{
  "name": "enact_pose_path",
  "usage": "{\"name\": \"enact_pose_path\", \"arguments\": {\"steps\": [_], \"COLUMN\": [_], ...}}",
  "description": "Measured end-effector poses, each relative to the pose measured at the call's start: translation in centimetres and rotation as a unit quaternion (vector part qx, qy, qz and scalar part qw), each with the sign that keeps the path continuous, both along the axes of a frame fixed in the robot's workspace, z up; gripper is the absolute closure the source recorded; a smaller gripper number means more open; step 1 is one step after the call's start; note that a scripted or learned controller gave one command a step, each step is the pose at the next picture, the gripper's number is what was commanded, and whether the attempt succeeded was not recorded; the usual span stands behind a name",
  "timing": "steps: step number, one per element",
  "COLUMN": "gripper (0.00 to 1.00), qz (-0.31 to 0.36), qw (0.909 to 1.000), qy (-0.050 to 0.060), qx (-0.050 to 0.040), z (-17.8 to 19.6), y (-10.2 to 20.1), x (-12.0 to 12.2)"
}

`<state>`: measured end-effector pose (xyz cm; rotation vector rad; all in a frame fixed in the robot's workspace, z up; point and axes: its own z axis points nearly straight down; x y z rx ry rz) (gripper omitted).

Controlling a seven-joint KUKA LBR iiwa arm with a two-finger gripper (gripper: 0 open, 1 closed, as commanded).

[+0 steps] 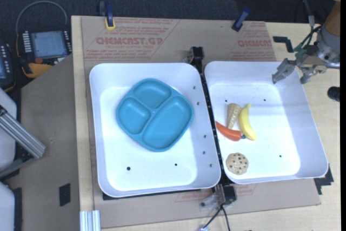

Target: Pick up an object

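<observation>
Right bin point(303, 132) right half open; banana point(247, 123), cookie point(237, 163) crowd left.

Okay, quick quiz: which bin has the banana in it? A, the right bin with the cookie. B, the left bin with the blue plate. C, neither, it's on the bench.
A: the banana lies in the right bin, just above the cookie.
</observation>
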<state>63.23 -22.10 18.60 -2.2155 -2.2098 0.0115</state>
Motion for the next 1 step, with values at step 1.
{"name": "enact_pose_path", "arguments": {"steps": [1], "gripper": [0.00], "qz": [0.001], "qw": [1.0000], "qy": [-0.007], "qx": [-0.0019], "z": [0.79], "y": [0.03], "x": [0.34]}}
